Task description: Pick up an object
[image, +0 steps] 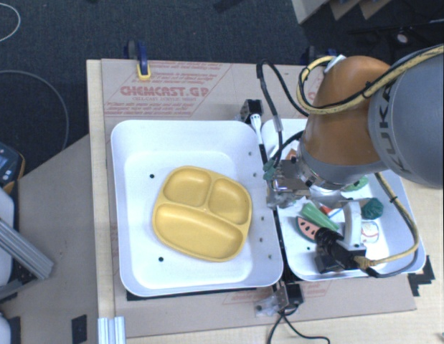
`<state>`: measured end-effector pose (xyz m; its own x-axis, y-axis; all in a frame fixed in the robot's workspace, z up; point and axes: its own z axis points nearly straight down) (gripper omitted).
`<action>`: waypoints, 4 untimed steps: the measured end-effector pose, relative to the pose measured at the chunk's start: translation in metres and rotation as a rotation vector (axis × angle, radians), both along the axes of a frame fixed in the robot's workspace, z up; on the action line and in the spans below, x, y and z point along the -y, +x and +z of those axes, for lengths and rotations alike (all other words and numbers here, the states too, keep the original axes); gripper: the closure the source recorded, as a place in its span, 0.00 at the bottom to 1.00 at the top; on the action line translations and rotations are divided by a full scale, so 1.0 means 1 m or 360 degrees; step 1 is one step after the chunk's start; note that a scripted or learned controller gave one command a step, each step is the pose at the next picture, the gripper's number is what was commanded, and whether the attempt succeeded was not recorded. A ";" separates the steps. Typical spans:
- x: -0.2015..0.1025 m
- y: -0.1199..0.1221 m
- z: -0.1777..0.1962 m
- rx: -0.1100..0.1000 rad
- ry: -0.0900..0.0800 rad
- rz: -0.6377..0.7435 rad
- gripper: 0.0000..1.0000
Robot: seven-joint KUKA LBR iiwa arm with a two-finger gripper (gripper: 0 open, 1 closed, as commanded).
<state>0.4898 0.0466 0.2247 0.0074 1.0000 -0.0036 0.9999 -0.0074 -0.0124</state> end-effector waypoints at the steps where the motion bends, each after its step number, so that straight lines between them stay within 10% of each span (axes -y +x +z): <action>1: -0.076 -0.010 0.190 0.0051 0.0019 0.0028 1.00; 2: -0.075 -0.012 0.070 0.0000 0.0001 0.0009 1.00; 3: -0.090 0.029 0.052 0.0022 0.0005 0.0014 1.00; 4: -0.077 -0.006 0.140 0.0035 0.0011 0.0013 1.00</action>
